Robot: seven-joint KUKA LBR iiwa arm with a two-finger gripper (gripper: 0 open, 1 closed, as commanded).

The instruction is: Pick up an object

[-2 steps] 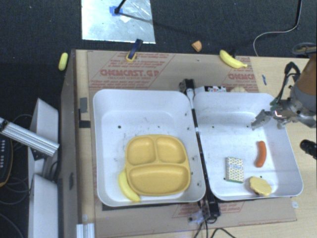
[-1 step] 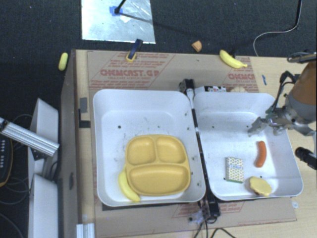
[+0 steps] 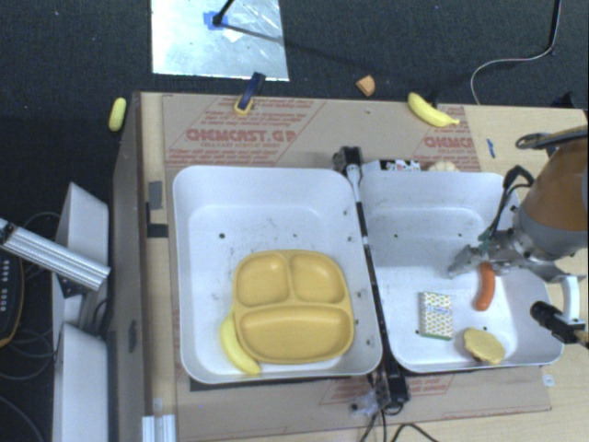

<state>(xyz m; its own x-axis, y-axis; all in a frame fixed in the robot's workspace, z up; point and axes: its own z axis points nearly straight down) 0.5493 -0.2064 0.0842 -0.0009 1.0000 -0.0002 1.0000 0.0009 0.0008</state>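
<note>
Gripper [image 3: 480, 263] low in the right bin [image 3: 433, 205], over the carrot [image 3: 484, 288].
Its grip I cannot tell. The carrot lies just under it, apart from the sponge [image 3: 435, 314] and cookie [image 3: 483, 344] (left bin [image 3: 267, 201]: tray [image 3: 293, 304], banana [image 3: 237, 348]).

The right bin [image 3: 433, 205] holds 3 loose things: an orange sausage [image 3: 484, 288] lying nearly upright in the picture near the bin's right side, a small patterned yellow-white box [image 3: 435, 315] lying flat left of it, and a round yellow piece [image 3: 483, 345] at the front edge, just right of the box. The left bin [image 3: 267, 201] holds a yellow 3-compartment tray [image 3: 293, 306] lying flat at the front, with a banana [image 3: 235, 348] touching its front left corner.
</note>
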